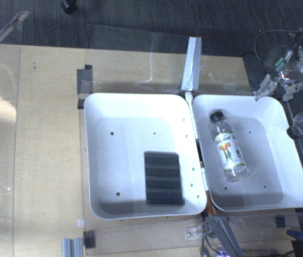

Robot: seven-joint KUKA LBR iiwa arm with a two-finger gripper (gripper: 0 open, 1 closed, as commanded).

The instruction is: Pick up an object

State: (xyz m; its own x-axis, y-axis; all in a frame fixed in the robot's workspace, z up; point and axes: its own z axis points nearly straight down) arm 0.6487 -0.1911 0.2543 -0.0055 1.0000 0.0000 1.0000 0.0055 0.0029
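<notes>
Bottle lies flat in right bin, cap toward back. Gripper hovers over back rim, grip state unclear. Best approach: descend over bottle middle, close across narrow width. Black block sits in left bin.

I see two pickable items: a clear plastic bottle with a black cap and an orange-green label lying on its side in the right white bin, cap toward the far wall, and a black ribbed rectangular block lying flat near the left bin's front edge.
</notes>
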